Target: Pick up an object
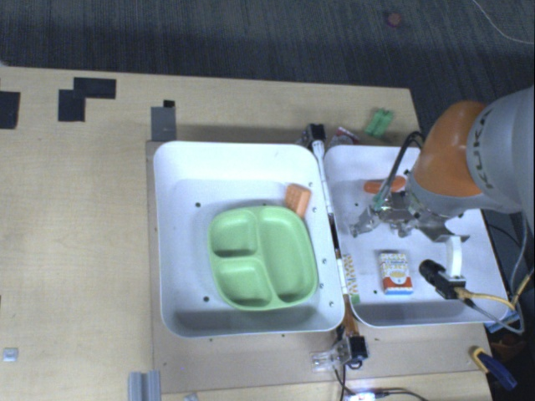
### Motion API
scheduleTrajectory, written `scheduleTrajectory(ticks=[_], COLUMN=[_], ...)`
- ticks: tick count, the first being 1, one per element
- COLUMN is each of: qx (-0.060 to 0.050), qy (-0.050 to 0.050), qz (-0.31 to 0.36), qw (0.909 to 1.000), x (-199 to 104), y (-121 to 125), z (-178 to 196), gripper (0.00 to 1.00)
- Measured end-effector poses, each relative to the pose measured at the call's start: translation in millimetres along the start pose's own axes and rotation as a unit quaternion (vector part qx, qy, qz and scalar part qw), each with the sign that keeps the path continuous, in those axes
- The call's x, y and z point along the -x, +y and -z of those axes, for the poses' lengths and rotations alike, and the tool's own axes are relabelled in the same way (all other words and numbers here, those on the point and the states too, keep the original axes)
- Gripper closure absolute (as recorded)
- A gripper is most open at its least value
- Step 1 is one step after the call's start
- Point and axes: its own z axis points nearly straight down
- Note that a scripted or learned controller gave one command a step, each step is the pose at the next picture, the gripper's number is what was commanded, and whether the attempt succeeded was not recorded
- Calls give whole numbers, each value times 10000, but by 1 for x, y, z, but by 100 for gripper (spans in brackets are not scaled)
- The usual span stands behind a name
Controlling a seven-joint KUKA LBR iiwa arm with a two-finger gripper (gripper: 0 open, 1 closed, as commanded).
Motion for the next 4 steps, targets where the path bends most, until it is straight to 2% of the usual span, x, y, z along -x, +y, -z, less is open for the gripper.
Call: scheduleTrajectory(ticks=[1, 2, 3, 4], qx=[-34, -44, -9, -12], qy=[6, 9, 9, 7], qz=[8, 14, 30, 32], qw=[10000, 10000, 10000, 10000], x=[-4, -3, -4, -4], y=[45, 70, 73, 73], z=[-13, -14, -1, -1], gripper=[0, 0, 100, 0])
